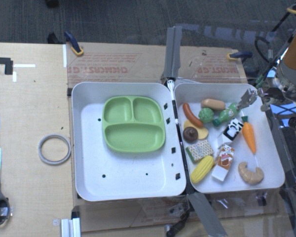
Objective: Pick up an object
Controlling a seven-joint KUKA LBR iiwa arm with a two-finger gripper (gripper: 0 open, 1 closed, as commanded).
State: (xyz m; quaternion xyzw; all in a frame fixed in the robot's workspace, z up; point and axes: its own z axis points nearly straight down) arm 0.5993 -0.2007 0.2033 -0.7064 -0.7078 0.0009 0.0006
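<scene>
Reached in over the far right rim of the right bin (278,179), gripper (247,98) hung low above the green bottle (226,115); open or shut, hard to tell. Toy food lay inside that bin. Left of it, a green plate (134,124); tape ring (55,148) farther left.
</scene>
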